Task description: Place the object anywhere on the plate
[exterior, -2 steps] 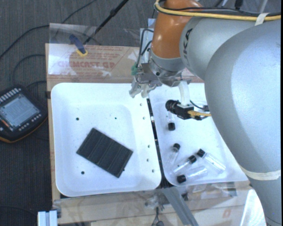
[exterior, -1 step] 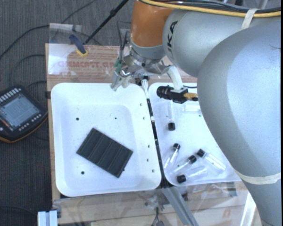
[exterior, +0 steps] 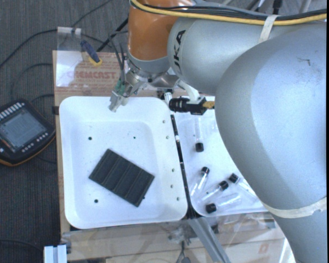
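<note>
Gripper: the gripper (exterior: 115, 102) hung over the far rim of the left bin (exterior: 77, 212); jaw state I couldn't tell, and nothing showed between them.
Plate: the dark ribbed plate (exterior: 121, 177) lay flat on that bin's floor, well apart from the gripper.
Objects: capped clear tubes (exterior: 219, 190) lay scattered in the right bin (exterior: 200, 126), presumably the stock to pick from.

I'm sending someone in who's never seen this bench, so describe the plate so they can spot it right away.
Look at the left bin. The plate lies flat on its floor, toward the near side: a dark, ribbed rectangle set at a slant. The clear, black-capped tubes are all in the other bin, so nothing else looks like it.
</note>
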